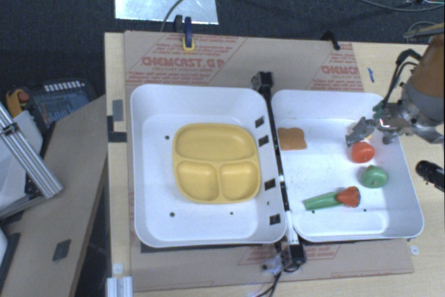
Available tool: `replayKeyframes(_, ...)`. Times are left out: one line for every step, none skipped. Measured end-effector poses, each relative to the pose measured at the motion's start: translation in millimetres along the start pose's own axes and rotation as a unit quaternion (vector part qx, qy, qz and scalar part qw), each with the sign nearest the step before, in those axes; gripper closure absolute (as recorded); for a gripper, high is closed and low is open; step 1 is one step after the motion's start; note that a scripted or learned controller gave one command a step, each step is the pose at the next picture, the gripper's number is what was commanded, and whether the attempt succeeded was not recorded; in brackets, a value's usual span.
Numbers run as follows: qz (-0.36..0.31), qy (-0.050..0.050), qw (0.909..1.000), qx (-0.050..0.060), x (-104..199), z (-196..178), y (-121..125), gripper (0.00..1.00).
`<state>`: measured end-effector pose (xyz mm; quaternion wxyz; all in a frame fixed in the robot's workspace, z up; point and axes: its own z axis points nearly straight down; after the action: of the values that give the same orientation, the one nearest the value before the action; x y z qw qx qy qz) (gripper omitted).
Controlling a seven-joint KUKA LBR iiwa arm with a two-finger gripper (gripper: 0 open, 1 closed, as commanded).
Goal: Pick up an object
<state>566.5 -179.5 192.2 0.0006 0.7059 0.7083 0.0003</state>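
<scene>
1. Camera view, layout: two shallow white bins sit side by side on the table (118, 170), their inner walls touching along a black hinged seam. The left bin (149, 115) holds a yellow divided tray (215, 162) near its centre, with bare white floor on every side of it.
2. Camera view, right bin (400, 219): four items. A tan flat slab, toast-like (292, 139), lies close to the bin's left wall. A red-orange round piece (361, 151) sits in the right half. A green rounded piece (375, 177) lies just below and right of it, apart from it. A green carrot-like cone with a red end (332, 199) lies tilted near the front wall. The middle of this bin's floor is open.
3. Materials: bins are smooth, glossy moulded plastic with rounded corners; the tray is matte plastic with three compartments; the toy foods look like smooth plastic. Printed cardboard lies under the bins.
4. Gripper (372, 130): it reaches in over the right bin's right wall, low over the floor, directly above the red-orange round piece. The fingers appear spread moderately wide, metallic grey tips pointing left and down. Nothing is seen between them; contact with the red-orange piece cannot be judged.
</scene>
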Motion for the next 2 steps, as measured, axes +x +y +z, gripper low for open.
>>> replayKeyframes(0.001,0.001,1.0,0.002,0.1,62.4,-3.2,0.0)
replayKeyframes(0.001,0.001,1.0,0.002,0.7,110.1,-3.3,0.0)
